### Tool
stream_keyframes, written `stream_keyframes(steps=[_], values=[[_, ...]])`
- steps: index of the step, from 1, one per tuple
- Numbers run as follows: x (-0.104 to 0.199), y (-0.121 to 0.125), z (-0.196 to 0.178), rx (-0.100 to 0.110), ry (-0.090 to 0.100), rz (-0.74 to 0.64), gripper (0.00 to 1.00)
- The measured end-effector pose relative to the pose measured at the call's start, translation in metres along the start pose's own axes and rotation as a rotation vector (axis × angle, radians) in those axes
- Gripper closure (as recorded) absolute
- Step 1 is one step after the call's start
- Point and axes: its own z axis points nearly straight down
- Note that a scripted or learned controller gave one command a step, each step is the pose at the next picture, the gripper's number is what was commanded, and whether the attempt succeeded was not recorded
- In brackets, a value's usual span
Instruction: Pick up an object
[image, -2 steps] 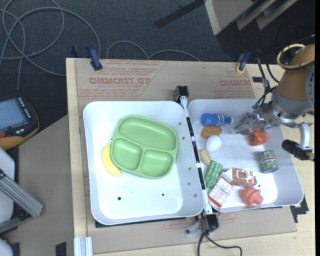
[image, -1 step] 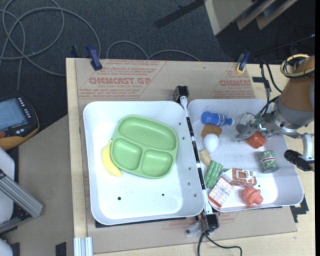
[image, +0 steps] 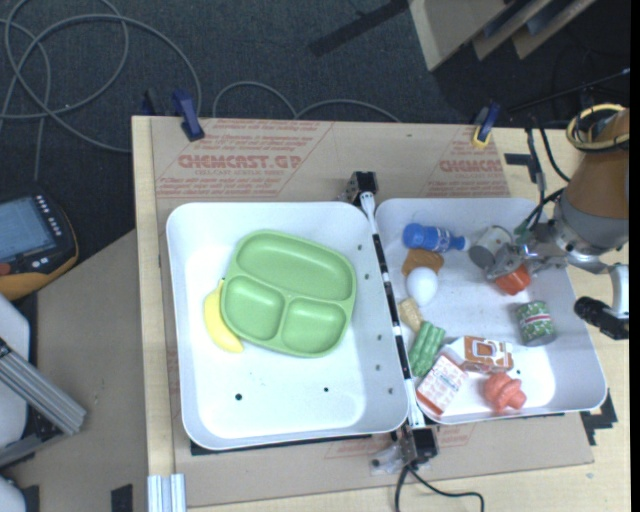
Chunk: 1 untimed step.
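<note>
Right bin: pincer partly hides an orange-red object.

Well left of the claw, the left white bin sits on the table. Two blue clamps grip the table's far edge; grey cables loop across the floor beyond.
</note>
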Motion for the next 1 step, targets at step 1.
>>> stream_keyframes(steps=[1], values=[[0.0774, -0.0066, 0.0093, -0.001, 0.001, -0.001, 1.00]])
